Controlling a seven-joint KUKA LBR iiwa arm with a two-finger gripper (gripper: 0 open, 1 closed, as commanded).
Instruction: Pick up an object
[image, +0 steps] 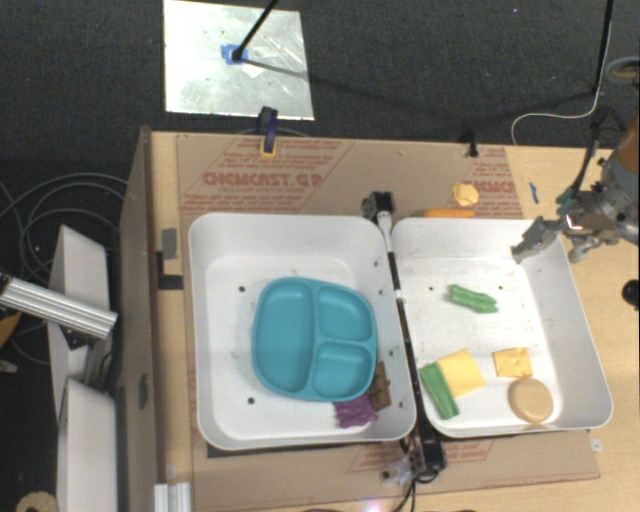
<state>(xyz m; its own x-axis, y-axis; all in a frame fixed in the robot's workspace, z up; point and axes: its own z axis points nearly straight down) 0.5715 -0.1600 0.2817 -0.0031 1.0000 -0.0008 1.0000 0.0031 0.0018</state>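
two bins (300, 235); one plate (313, 338); two green pieces (472, 298).

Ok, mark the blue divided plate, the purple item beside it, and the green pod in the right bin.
blue divided plate (315, 340), camera view, on its middle ridge.
purple item (352, 411), camera view, on its centre.
green pod (472, 298), camera view, on the middle of its body.

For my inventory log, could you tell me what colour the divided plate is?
Teal blue; the divided plate shows in the camera view.
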